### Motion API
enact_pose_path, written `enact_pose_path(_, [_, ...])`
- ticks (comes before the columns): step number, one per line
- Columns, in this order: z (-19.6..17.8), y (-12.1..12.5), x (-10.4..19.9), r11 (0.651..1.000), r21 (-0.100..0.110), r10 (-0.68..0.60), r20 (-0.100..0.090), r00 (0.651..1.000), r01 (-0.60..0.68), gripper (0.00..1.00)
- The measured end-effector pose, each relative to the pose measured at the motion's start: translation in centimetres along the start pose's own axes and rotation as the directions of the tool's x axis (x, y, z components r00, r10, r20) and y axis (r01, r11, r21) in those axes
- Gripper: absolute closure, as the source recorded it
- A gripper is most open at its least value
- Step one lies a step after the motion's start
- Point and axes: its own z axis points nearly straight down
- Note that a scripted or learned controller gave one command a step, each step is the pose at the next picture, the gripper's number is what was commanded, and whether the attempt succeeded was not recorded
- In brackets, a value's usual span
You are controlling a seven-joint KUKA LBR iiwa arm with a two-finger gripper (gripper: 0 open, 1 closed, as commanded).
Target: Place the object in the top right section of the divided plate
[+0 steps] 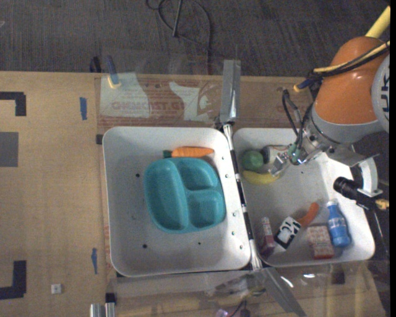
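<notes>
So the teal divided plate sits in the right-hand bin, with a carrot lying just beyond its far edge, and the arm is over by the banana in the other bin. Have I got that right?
Not quite. The camera view shows the teal divided plate in the left bin, not the right one. The rest holds: the carrot lies just beyond its far edge, and the gripper is over by the banana in the right bin.

A robotics lab: taped bench [49, 186], bins [120, 204], loose cables [179, 18].

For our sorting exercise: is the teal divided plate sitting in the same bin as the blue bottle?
No, the divided plate lies in the left bin, while the blue bottle lies in the right bin.
</notes>
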Motion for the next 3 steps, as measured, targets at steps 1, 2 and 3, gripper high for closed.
enact_pose_path(1, [0.0, 0.0, 0.0, 1.0, 0.0, 0.0, 0.0, 1.0, 0.0, 0.0])
enact_pose_path(2, [-0.97, 0.14, -0.04, 1.0, -0.003, -0.001, 0.003, 1.0, 0.001, 1.0])
enact_pose_path(3, [-0.96, 0.14, -0.04, 1.0, -0.003, -0.001, 0.003, 1.0, 0.001, 0.0])
